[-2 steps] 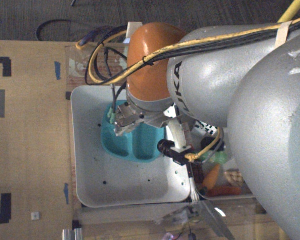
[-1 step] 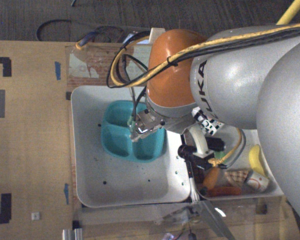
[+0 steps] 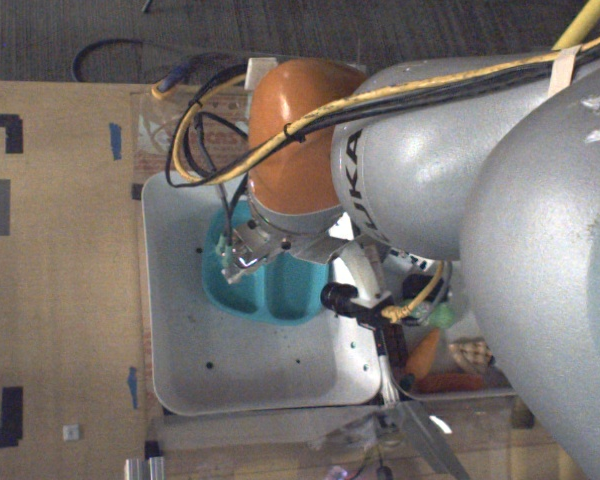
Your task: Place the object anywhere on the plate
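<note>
Pincer (image 3: 238,258) hangs over the teal plate's (image 3: 280,293) far-left rim in the left bin (image 3: 180,368), apparently to release there; whether it is spread cannot be told. Toy food (image 3: 435,363) waits in the right bin.

- The surface (image 3: 60,298) carries two bins side by side; the left bin (image 3: 180,368) sits nearer the view's middle, and the right bin (image 3: 480,393) adjoins it on the right.
- The plate (image 3: 280,293) lies in the left bin, toward that bin's far right part.
- The arm (image 3: 430,168) reaches in from the right and hangs over the plate, covering its upper part.
- Several small objects (image 3: 445,363) lie in the right bin, close to the wall shared with the left bin, under the arm.
- Cables (image 3: 195,133) loop behind the left bin's far edge.
</note>
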You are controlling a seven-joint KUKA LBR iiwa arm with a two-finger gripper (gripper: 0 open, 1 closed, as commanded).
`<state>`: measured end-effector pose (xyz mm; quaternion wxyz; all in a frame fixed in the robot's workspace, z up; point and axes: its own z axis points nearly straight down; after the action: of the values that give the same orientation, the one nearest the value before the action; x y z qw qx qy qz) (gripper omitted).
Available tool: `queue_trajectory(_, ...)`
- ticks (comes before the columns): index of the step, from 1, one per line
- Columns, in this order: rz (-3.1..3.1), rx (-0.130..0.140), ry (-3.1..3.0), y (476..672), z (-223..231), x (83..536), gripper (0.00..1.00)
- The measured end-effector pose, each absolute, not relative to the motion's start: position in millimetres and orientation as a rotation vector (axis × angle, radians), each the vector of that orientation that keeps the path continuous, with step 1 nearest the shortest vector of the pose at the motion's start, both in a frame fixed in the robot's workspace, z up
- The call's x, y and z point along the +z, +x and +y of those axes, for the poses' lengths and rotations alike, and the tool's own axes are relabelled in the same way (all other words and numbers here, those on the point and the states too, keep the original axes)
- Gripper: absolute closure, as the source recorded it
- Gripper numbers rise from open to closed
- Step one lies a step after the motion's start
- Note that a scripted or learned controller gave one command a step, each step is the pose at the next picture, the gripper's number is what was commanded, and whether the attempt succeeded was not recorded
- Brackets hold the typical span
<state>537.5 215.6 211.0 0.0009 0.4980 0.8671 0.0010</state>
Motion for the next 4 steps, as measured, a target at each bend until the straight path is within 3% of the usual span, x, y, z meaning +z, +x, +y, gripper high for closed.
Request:
queue_trajectory(1,2.888,-0.001,1.239,501.9,196,243,1.00)
queue_trajectory(2,2.906,0.000,1.196,509.8,130,236,1.00)
queue_trajectory(3,3.066,0.005,0.670,491.6,191,246,1.00)
queue_trajectory(4,3.123,0.001,0.345,479.7,225,227,1.00)
